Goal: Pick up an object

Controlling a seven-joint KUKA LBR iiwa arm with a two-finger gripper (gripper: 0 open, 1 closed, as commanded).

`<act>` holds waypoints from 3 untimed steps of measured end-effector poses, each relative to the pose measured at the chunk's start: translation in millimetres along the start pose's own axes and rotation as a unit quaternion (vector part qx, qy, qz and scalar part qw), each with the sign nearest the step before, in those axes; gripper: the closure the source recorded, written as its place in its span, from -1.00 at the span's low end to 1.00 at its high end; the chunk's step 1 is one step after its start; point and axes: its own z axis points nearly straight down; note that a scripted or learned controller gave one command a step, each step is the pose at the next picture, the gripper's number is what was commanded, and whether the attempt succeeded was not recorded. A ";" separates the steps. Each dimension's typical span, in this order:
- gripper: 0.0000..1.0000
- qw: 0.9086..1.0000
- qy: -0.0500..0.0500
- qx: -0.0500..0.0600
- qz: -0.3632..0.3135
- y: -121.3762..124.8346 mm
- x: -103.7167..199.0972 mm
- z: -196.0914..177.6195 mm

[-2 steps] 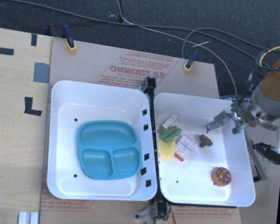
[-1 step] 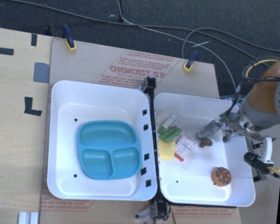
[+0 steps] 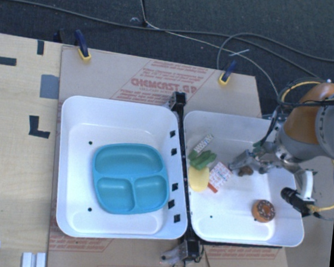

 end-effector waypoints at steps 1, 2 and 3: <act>1.00 1.000 -0.001 -0.003 -0.001 1.7 -0.4 -13.9; 1.00 1.000 0.001 -0.002 0.001 8.1 -8.6 -68.8; 1.00 1.000 0.001 -0.002 0.000 6.7 -5.3 -131.2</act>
